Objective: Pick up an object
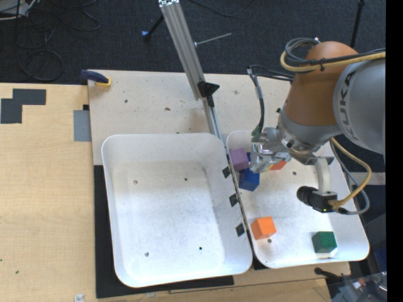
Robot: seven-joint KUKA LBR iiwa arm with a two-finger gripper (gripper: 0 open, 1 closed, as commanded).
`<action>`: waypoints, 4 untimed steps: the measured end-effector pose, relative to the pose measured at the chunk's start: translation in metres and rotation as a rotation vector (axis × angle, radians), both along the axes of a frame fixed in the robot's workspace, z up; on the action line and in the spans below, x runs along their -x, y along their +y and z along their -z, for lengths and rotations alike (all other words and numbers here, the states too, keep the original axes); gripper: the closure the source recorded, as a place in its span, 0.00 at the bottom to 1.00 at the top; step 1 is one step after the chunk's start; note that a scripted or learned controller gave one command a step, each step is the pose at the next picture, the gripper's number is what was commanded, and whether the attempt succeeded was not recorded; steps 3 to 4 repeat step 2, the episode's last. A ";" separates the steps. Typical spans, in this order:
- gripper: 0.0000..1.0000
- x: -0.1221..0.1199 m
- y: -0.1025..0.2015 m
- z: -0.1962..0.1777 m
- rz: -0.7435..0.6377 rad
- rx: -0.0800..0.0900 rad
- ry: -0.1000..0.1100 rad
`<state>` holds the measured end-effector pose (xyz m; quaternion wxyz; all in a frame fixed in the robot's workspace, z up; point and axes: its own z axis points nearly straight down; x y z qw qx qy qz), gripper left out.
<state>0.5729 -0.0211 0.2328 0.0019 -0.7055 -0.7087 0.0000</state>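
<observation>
Robotics lab, test bench setup. KUKA arm [340, 99], grey with orange band, cabled, over plywood bench [44, 187]. Beneath its gripper [261, 159]: two shallow white bins [126, 150] side by side, coloured test blocks [263, 227] in nearer one. Behind gripper: slanted aluminium rail [186, 43] with checkered calibration marker [169, 0]. Beyond bench: dark carpet, loose cables [38, 17]. Grey tape patches [80, 126] on bench far from gripper.

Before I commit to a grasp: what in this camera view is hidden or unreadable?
- Gripper: finger state unreadable, the wrist covers it from above.
- Red-orange object: mostly hidden under the wrist; shape unclear.
- Blue block: top edge overlapped by the gripper; contact cannot be told.
- Right bin: far corner covered by the arm.
</observation>
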 end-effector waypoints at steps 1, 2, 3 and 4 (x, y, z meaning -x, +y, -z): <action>1.00 0.004 0.044 -0.004 0.001 0.000 0.000; 1.00 0.013 0.101 0.009 0.000 0.001 0.003; 1.00 0.013 0.101 0.009 0.000 0.001 0.003; 1.00 0.013 0.101 0.009 0.000 0.001 0.003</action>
